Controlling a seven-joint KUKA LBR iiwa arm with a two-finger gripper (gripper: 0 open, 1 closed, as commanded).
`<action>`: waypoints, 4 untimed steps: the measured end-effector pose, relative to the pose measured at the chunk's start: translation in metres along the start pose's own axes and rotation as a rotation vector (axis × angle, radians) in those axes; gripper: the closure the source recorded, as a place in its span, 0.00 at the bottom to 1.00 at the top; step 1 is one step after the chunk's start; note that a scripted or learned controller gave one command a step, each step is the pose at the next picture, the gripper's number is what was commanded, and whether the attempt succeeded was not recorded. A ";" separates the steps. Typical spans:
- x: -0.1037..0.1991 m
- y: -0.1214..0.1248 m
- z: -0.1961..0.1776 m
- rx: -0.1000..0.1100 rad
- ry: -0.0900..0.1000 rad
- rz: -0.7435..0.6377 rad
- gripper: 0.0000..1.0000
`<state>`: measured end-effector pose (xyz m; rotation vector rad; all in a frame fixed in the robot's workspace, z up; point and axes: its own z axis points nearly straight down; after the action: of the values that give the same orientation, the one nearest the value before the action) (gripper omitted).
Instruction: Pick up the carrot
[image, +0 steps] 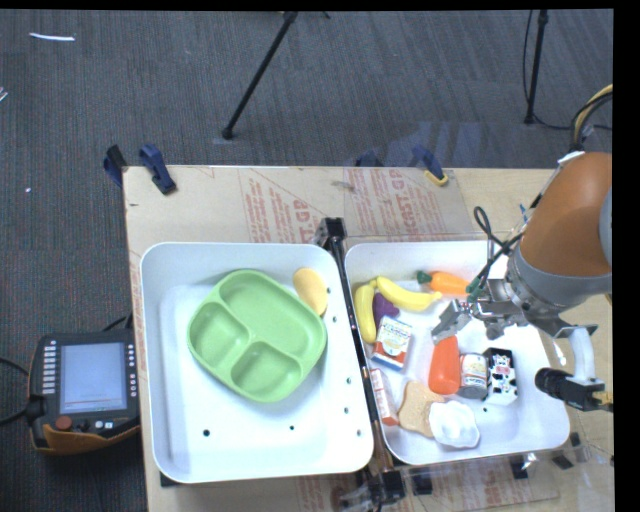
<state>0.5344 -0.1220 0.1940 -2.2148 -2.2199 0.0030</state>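
Note:
The carrot is small and orange with a green top, lying near the back of the right bin, just right of a banana. My gripper hangs a little in front of the carrot, above the upper end of a larger orange-red object. Its fingers are spread open with nothing between them. The arm's orange band rises to the right.
The right bin also holds a second banana, a small white and orange box, a can, a black-and-white carton, toast and a white lump. The left bin bears a green divided plate and a yellow fruit.

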 end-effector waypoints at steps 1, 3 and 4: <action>-0.059 0.054 0.031 -0.002 -0.002 -0.112 0.00; -0.076 0.112 0.103 -0.010 -0.001 0.166 0.00; -0.075 0.112 0.103 -0.003 0.006 0.408 0.00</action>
<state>0.6458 -0.1962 0.0899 -2.6171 -1.7242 -0.0052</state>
